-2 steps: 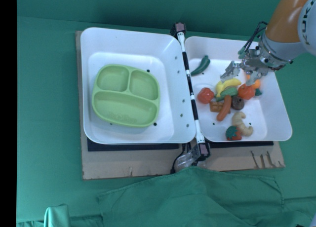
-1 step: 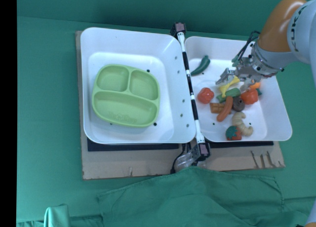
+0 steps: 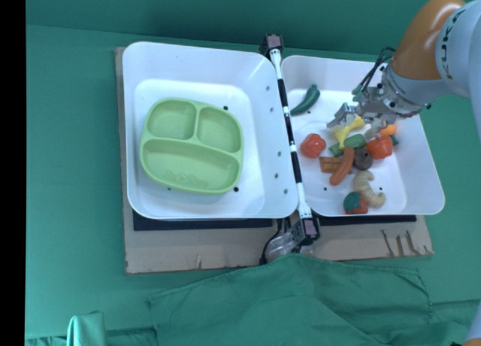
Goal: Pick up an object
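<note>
Green cloth surrounds two white bins; gripper (image 3: 355,116) hovers over the right bin's (image 3: 421,179) toy food, clench state unclear. Carrot (image 3: 343,167): light, rigid; grasp midway.

Green divided plate (image 3: 192,145) lay in left bin (image 3: 255,74); cardboard sheet (image 3: 195,253) beneath bin; green cloth (image 3: 301,303) nearer camera than bin.

Toy food pile (image 3: 353,158) clustered in right bin (image 3: 421,186).
</note>
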`<state>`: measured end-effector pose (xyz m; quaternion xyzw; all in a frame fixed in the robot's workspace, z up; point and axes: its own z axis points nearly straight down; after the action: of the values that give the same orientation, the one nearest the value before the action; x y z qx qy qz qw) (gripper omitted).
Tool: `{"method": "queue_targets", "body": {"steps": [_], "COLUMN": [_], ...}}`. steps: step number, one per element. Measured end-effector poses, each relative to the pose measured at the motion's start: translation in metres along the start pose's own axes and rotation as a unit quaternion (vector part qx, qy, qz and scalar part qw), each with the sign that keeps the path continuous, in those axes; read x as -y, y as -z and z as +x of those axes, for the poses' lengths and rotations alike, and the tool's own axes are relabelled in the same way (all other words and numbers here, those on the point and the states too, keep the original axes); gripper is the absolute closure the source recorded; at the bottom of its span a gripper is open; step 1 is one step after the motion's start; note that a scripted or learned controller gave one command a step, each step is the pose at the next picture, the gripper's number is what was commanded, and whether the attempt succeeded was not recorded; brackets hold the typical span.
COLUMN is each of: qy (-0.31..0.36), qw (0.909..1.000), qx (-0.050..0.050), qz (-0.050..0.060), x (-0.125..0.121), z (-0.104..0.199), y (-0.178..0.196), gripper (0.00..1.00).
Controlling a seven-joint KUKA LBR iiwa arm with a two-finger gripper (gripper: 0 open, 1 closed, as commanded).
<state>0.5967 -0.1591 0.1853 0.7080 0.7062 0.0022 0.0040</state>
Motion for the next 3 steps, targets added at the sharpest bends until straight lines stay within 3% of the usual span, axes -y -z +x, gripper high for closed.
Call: {"method": "queue_targets", "body": {"steps": [1,3], "qy": [-0.002,0.0], "qw": [1.0,1.0], "qx": [0.003,0.0], "qz": [-0.007,0.0], "x": [-0.003,-0.015], "z": [-0.002,-0.012], "y": [0.015,0.12], "gripper": [1.0,1.0]}}
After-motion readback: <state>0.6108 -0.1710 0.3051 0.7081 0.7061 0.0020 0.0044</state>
